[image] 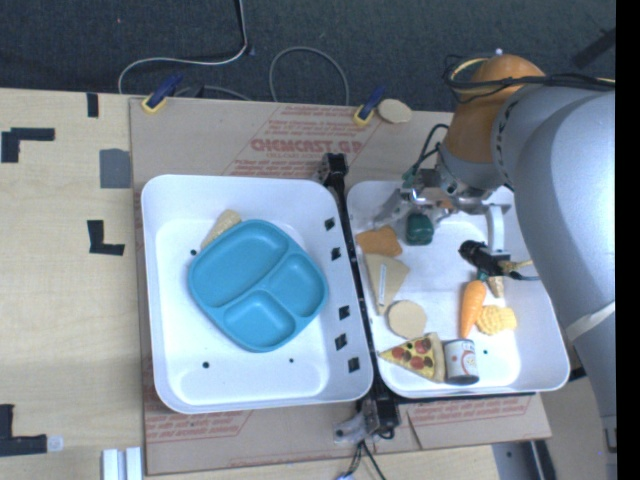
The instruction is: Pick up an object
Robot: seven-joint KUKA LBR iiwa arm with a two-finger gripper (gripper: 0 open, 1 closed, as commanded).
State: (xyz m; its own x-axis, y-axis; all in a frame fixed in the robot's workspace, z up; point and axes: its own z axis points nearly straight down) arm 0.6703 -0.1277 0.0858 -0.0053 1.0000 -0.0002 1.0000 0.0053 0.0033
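Observation:
My gripper hangs over the upper part of the right bin, at the end of the grey arm with its orange band. A small dark green object sits directly under the gripper's tip, touching or nearly touching it. Whether it is held cannot be seen. Left of it lies a brown bread piece, with a pale cheese wedge below. Lower in the bin are a round cracker, a pizza slice, a small can, a carrot and a yellow corn piece.
The left bin holds a blue divided plate with a tan piece poking out from under its upper left. A black divider runs between the bins. The arm covers the right bin's upper right corner.

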